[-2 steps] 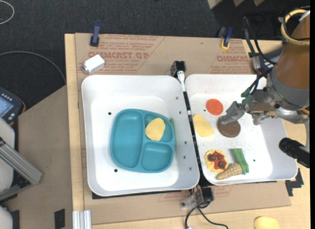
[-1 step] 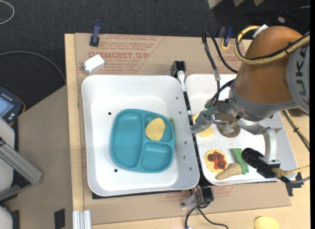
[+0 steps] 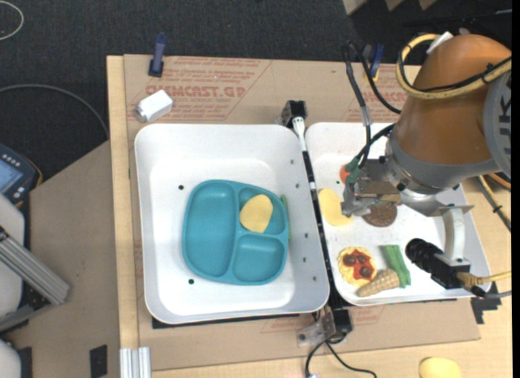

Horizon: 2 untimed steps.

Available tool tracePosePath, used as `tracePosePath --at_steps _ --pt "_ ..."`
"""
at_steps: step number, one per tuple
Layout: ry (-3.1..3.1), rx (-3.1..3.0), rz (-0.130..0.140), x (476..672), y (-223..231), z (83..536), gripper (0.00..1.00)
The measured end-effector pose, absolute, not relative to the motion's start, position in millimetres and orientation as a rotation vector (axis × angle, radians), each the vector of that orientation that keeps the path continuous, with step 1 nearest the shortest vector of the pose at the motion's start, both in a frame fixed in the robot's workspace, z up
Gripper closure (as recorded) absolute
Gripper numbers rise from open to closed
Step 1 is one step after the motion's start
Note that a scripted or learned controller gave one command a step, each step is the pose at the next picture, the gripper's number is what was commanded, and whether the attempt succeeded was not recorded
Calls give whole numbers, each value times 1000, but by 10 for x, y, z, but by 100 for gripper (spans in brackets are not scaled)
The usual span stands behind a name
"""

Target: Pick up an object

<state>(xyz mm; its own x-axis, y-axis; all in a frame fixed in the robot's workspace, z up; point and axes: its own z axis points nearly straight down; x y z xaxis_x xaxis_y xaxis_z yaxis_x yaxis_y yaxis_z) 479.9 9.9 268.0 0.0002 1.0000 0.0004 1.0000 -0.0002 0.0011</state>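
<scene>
glossy white plastic bins (image 3: 162, 206), smooth matt teal plastic tray (image 3: 213, 238), plain brown cardboard bench top (image 3: 244, 84)

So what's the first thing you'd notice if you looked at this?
Probably the big orange and grey robot arm leaning over the right bin, its gripper low among toy foods like a little pizza and a yellow piece. Next, the bright teal divided plate in the left bin, with a yellow chip-like piece lying on it.
</scene>
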Motion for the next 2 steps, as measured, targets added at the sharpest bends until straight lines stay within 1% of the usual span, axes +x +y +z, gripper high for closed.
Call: tracePosePath --at_steps 1,2 --pt "2231 2206 15 5050 1020 3353 100" --pt "2219 2213 19 4791 914 4486 100"
